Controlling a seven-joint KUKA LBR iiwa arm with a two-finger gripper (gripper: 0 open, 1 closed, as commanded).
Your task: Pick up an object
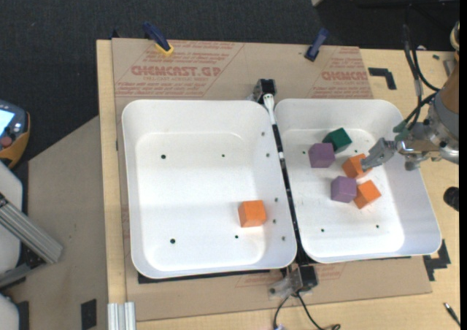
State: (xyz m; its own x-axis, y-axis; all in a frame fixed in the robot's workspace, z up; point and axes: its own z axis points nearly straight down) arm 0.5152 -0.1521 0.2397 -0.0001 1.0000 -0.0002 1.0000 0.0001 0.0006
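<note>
**End effector low over the right bin's cluster of blocks**

The grey metal end effector (372,156) reaches in from the right, low over the right shallow white plastic bin (416,230). Its tip sits against the upper orange block (352,167); whether its fingers are apart or together cannot be told, and no block is clearly seen between them.

Five small blocks lie grouped in the middle of that bin. The dark green block (338,138) is farthest back, with a purple block (321,155) just left of and in front of it. The upper orange block is to the right of that, at the tip. Nearer the front, a second purple block (343,189) touches a second orange block (368,194) on its right.

In the left shallow white plastic bin (139,197), a lone orange cube (252,213) rests near the front right. Both bins stand on a brown cardboard-covered surface (190,66).
</note>
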